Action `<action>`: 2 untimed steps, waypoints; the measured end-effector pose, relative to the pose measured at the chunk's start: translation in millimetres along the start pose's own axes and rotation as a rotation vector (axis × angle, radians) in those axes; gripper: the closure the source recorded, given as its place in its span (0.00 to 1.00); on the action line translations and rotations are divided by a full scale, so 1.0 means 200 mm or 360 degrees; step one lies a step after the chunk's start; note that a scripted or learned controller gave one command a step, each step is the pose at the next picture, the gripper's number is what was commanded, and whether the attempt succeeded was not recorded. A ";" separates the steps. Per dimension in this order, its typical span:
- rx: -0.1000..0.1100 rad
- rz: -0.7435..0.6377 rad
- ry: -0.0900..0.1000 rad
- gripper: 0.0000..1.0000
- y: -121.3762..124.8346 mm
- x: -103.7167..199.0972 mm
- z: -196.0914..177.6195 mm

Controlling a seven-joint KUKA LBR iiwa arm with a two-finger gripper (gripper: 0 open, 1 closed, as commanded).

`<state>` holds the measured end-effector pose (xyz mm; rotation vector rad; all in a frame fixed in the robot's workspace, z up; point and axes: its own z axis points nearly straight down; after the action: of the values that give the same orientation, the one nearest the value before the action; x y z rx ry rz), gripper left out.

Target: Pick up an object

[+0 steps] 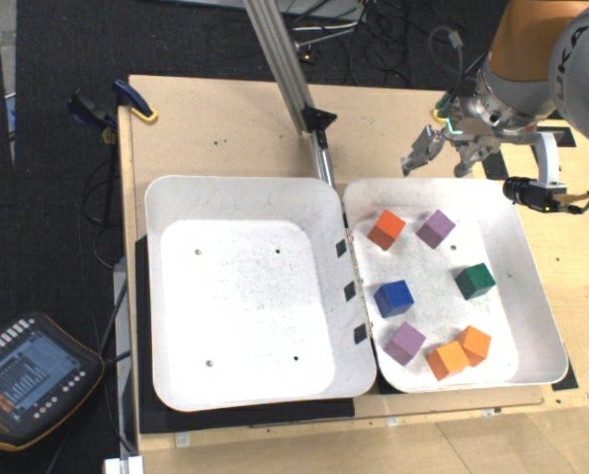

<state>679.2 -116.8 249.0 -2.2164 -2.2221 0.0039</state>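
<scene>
- Above the right bin's [532, 294] far edge, the hand [443, 154] hovers, fingers spread wide, holding nothing.
- Tan bench [225, 126] carries both white bins; dark floor surrounds.

the grey arm [546, 38], orange-banded above the wrist, reaches in above the far edge of the right bin [532, 265]. its gripper [448, 151] hangs there, fingers spread apart, holding nothing.
</scene>
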 end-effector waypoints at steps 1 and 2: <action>-0.0004 -0.0001 -0.0002 0.00 0.00 0.00 -0.01; 0.0000 0.0005 -0.0002 0.00 0.01 -0.03 0.22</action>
<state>681.0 -123.3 205.4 -2.2205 -2.2194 0.0053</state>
